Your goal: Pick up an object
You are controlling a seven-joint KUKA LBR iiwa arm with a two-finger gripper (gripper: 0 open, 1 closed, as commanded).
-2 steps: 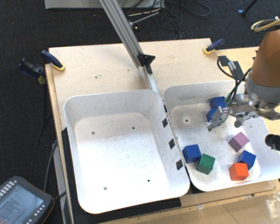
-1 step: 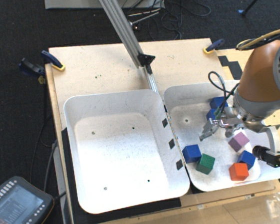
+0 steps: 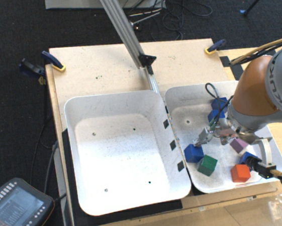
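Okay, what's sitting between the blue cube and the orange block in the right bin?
In the camera view, the green cube lies between the blue cube and the orange block, resting on the right bin's floor, close beside the blue one.

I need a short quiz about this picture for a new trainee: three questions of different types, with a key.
1. True or false: the green cube lies in the left bin.
2. Multiple choice: which block lies nearest the right bin's front rim? A) orange block B) purple block C) blue block
3. Fill in: the gripper hangs just above the ____ block near the bins' dividing wall.

Key: 1. False, it lies in the right bin. 2. A. 3. blue.
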